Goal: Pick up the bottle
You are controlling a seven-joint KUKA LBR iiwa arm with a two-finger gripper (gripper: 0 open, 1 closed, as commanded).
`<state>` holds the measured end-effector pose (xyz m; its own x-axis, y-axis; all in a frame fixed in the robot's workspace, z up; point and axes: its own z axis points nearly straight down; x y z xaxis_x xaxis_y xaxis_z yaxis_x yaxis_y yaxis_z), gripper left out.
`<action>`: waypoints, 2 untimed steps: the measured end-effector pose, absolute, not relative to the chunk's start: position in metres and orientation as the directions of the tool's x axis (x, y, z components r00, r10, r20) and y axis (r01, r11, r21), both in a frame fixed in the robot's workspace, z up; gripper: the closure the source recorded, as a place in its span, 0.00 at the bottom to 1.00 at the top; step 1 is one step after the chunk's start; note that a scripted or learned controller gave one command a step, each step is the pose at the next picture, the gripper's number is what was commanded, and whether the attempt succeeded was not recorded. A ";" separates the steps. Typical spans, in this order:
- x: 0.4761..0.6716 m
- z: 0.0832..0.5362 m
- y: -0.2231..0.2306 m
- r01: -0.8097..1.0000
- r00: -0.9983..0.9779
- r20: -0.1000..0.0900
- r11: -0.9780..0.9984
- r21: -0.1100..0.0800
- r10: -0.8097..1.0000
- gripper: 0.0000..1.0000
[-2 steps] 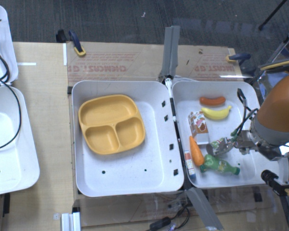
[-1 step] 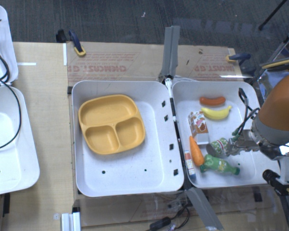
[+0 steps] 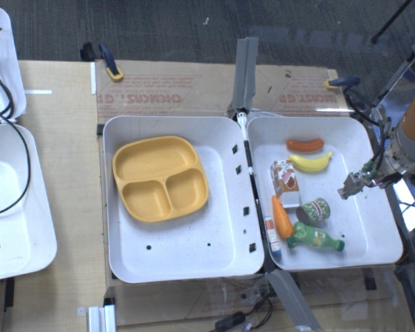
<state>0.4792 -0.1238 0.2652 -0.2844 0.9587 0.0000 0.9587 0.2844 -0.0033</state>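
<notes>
The green bottle (image 3: 315, 237) lies on its side near the front of the right bin (image 3: 373, 251), cap end pointing right. My gripper (image 3: 353, 184) hangs over the right side of that bin, up and to the right of the bottle and apart from it. Nothing shows in the gripper.
Also in the right bin are a carrot (image 3: 281, 217), a green can (image 3: 317, 210), a small carton (image 3: 285, 178), a banana (image 3: 311, 162), a sausage (image 3: 305, 144) and a tube (image 3: 270, 235) by the left wall. A yellow divided plate (image 3: 160, 178) lies in the left bin (image 3: 124, 254).
</notes>
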 end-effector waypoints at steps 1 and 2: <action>0.479 0.265 -0.124 0.959 -0.285 0.000 0.285 -0.003 0.959 0.00; 0.477 0.133 -0.138 0.985 -0.171 0.003 0.171 -0.006 0.985 0.00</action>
<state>0.4765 -0.1379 0.1333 -0.1706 0.9853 0.0026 0.9853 0.1706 -0.0065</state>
